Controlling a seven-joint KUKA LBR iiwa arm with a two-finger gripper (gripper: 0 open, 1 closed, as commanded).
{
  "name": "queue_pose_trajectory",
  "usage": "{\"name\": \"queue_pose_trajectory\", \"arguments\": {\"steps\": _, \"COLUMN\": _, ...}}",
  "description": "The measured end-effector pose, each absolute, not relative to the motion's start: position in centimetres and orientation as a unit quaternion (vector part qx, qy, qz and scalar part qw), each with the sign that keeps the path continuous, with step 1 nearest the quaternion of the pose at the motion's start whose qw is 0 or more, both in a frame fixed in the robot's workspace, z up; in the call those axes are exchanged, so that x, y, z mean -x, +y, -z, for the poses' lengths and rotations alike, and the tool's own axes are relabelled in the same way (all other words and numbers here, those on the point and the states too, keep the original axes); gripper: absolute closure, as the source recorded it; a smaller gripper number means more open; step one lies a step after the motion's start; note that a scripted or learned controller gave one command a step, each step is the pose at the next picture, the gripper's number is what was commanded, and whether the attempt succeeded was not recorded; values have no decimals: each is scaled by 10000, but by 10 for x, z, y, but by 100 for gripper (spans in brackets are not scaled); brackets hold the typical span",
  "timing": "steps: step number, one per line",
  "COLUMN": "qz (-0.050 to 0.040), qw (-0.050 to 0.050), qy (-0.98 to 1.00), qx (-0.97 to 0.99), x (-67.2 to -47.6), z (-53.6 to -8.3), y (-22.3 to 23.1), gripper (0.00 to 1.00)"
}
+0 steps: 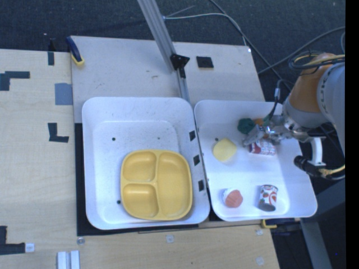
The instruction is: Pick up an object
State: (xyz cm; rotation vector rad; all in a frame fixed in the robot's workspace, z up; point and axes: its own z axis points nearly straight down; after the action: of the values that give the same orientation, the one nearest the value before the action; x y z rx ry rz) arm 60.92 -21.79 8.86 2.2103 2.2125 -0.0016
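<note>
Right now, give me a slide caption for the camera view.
Gripper low in right bin over a red-and-white object; yellow divided plate in left bin.

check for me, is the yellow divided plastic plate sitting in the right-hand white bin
No, the yellow divided plastic plate lies in the left white bin, while the right white bin holds the smaller items.

The grey arm [328,94] reaches in from the right, its orange band [305,91] above the wrist; the gripper [263,136] hangs low, pointed leftward and down.
</note>
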Motion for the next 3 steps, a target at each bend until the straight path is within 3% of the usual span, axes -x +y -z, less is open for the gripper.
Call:
{"name": "queue_pose_trajectory", "arguments": {"steps": 1, "qz": -41, "qw": 55, "qy": 7090, "qx": -7051, "x": -612, "z": -103, "y": -213, "gripper": 100}}
{"name": "queue_pose_trajectory", "arguments": {"steps": 3, "qz": -14, "qw": 29, "qy": 7079, "qx": -7063, "x": -616, "z": -228, "y": -212, "gripper": 100}}
